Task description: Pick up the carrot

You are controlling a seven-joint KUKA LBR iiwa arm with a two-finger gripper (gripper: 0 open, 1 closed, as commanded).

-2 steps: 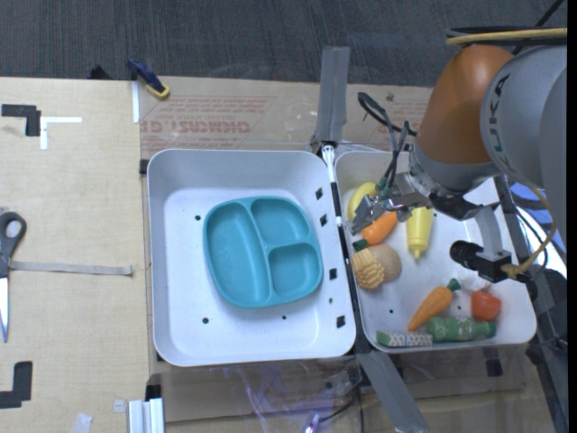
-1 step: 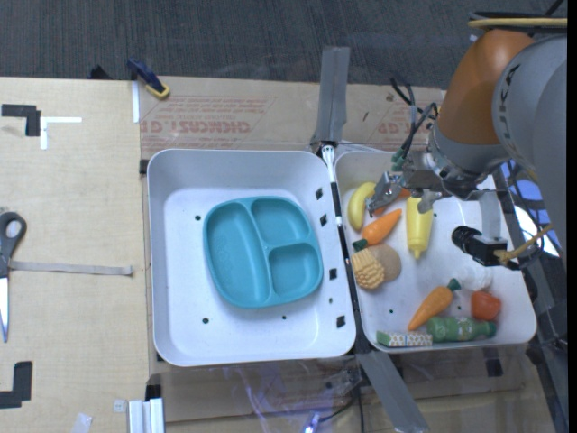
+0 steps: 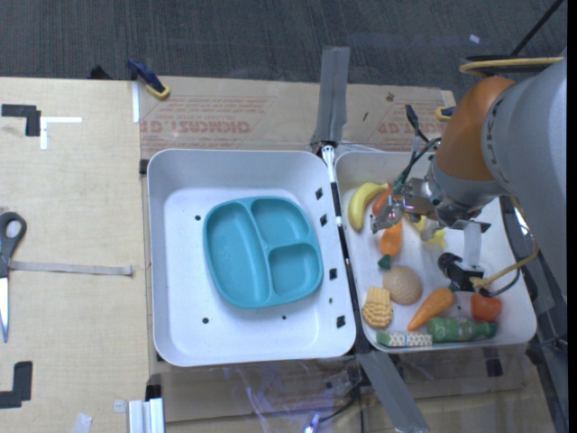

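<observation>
Carrot [image 3: 391,238] clamped between the fingers [image 3: 393,213] — you see it hanging just right of the banana [image 3: 361,203], another carrot [image 3: 431,307] lying well below.

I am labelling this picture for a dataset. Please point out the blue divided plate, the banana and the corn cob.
blue divided plate [image 3: 236,258], camera view, floor of its large left compartment.
banana [image 3: 360,204], camera view, middle of its curved yellow body.
corn cob [image 3: 378,308], camera view, centre of its kernels.

Divided plate [image 3: 263,251] in left bin [image 3: 171,269] — food items fill right bin [image 3: 516,332].
</observation>
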